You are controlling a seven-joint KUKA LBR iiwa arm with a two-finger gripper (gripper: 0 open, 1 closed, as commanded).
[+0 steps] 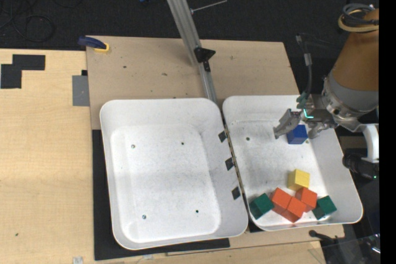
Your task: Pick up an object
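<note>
In the camera view the gripper (299,127) is seen over the right bin (260,151) with a blue block (297,134) clamped between its fingers, while the yellow block (301,178), orange blocks (291,201) and green blocks (261,204) are clustered below it near the bin's front edge.

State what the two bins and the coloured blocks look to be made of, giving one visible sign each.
Left bin and right bin: probably moulded plastic, matte white; rounded corners, faint speckle. Orange blocks, yellow block, blue block: possibly painted wood or foam; flat, even colour, no gloss.
</note>
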